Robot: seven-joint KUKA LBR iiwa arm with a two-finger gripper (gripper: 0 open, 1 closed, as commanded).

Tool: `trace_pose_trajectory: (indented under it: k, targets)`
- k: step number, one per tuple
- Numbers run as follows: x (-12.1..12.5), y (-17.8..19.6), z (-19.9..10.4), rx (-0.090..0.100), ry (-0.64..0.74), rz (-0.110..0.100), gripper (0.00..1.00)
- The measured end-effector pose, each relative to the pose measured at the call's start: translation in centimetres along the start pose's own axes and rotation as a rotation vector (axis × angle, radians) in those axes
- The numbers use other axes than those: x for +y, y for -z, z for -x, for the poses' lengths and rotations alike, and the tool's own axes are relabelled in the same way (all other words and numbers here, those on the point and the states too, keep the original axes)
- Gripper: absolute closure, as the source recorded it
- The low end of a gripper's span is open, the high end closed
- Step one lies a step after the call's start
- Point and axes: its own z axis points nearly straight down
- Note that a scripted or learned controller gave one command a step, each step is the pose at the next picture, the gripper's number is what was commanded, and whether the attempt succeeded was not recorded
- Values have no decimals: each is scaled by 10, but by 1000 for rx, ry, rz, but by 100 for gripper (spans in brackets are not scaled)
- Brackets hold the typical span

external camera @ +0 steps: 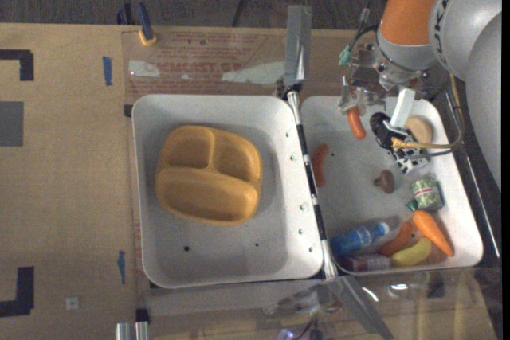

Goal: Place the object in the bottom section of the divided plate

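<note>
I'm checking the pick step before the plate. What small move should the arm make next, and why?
Probably carry the hand left over the divider toward the plate. A small orange sausage-like piece hangs at the hand above the right bin, though the grip itself is hard to confirm. The plate lies in the left bin, its long bottom section bare.

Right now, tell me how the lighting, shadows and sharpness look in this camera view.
Camera view: soft, even overhead light, mildly blurred throughout; the yellow divided plate casts a faint shadow on the left bin; the arm's orange band carries a dull sheen; the bench's clear front edge reflects light; small items under the end effector are too soft to identify.
</note>
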Motion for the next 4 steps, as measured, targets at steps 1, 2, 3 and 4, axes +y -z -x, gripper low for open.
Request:
trace_pose_trajectory:
  k: [1,2,3,4]
  targets:
    - [-6,59,-38,1,293,5,100]
    - [-40,-5,-101,2,342,1,100]
    - [-75,-5,-125,3,442,0,100]
    - [-74,-5,-124,2,441,0,0]
